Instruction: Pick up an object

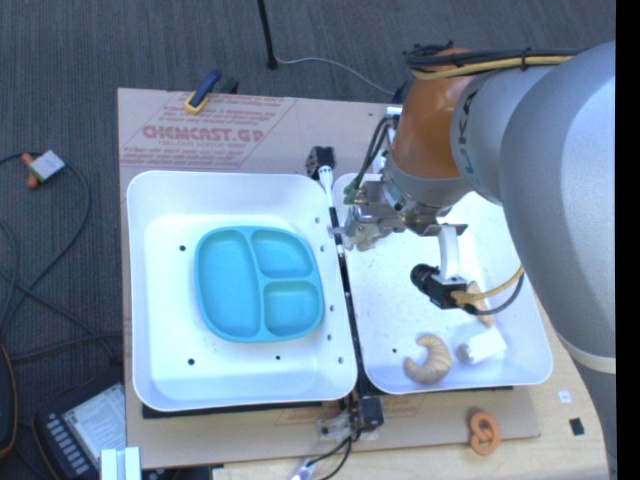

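End effector hangs by the right-hand bin's inner wall; I cannot tell how wide it stands. My likeliest target, the croissant, lies well apart toward the bin's near rim, curved, just beside a white block.

Counter: brown board with red lettering along its far left part.
Left bin: shallow, white, on the counter.
Right bin: shallow, white, its rim meeting the left bin's rim.
Blue and yellow item: lies tilted at the counter's far edge.
Orange ring: flat on the counter, just outside the right bin's near rim.
Orange and white item: on the floor, left of the counter, cable attached.
Floor: dark ribbed carpet.
Black rod: slants down to the floor beyond the counter.
Dark cables: looped on the floor, left side.
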### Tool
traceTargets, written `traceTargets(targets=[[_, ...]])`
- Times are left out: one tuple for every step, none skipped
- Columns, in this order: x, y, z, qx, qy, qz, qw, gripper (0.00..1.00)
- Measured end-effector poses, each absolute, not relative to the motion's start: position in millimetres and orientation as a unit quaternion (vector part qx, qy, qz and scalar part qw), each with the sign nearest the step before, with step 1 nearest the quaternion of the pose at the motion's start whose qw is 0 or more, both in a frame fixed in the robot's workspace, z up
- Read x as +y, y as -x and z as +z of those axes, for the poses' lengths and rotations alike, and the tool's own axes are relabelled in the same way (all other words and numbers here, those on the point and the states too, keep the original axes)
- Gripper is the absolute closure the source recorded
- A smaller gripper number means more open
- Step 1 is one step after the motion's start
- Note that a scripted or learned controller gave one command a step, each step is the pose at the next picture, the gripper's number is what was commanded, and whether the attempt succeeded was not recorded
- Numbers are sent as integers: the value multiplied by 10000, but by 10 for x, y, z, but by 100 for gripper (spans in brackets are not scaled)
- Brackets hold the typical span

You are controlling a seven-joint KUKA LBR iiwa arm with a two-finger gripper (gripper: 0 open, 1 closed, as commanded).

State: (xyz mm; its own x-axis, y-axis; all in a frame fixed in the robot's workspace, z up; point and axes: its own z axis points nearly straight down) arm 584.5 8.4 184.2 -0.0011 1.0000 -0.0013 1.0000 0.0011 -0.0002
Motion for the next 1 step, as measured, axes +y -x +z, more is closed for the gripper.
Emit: traceTargets(targets=[[333,-5369,1838,7074,-7068,-9,-4,100]])
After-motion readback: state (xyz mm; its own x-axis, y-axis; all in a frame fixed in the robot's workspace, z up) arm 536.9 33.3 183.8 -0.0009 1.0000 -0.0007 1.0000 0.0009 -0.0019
